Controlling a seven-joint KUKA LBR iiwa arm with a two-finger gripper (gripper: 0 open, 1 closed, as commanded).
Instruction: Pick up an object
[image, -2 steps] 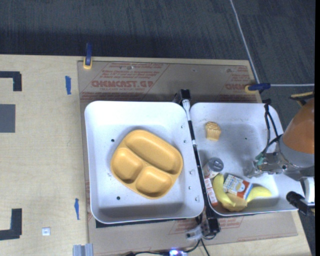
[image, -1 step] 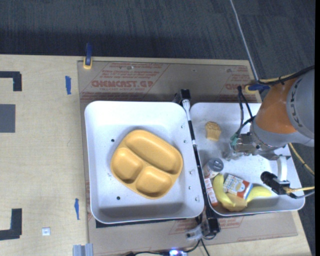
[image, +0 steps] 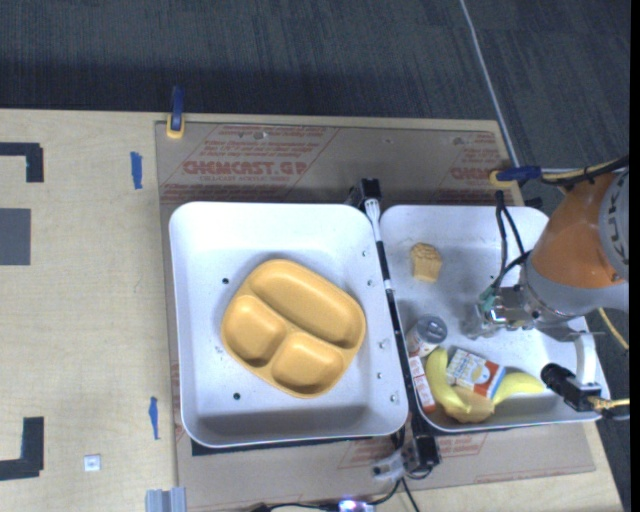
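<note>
Smooth yellow three-compartment tray (image: 291, 326) in left white bin (image: 200, 250)

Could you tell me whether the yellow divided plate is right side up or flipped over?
Right side up: the yellow divided plate shows three hollow compartments facing upward, in the left bin.

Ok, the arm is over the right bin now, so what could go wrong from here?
1. The tool sits above bare bin floor between the small grey round item and the rest, so a straight descent may close on nothing.
2. The banana, the carton and a red packet are piled against the right bin's near wall; a grasp there could snag two things or jam against the wall.
3. The tan snack piece is small and could slip away.
</note>
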